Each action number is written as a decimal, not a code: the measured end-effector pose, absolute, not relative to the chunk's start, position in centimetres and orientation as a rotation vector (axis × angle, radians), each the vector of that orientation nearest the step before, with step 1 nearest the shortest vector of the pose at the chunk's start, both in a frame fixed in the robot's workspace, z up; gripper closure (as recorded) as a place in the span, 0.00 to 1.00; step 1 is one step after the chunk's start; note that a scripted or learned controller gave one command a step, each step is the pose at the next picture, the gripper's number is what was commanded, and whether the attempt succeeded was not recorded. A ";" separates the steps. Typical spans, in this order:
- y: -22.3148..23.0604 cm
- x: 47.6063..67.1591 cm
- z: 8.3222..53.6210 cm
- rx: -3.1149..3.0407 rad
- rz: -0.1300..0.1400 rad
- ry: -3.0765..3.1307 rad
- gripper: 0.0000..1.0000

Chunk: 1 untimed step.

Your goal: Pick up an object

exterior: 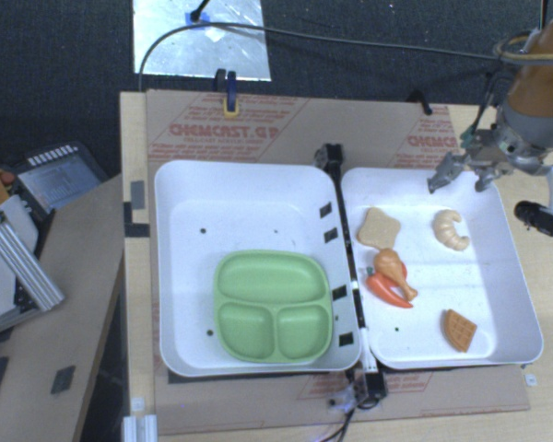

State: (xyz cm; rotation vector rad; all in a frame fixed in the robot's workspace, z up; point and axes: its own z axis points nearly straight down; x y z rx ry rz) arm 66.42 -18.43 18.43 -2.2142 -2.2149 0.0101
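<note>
The right bin (pixel 507 247) holds a tan bread slice (pixel 378 228), a pale croissant (pixel 452 229), a red and orange toy vegetable (pixel 391 279) and a small brown waffle piece (pixel 459 330). My gripper (pixel 462 177) hangs over the bin's far right corner, above and behind the croissant. Its two fingers are spread apart with nothing between them.
The left bin (pixel 180 247) holds a green divided plate (pixel 272 304) toward its front. A black divider with clips (pixel 343 247) runs between the bins. Cables cross above the bench, and equipment sits on a table at the left.
</note>
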 end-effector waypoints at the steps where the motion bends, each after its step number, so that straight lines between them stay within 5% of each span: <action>1: -18.4 66.7 19.4 -2.219 -0.002 -2.226 0.00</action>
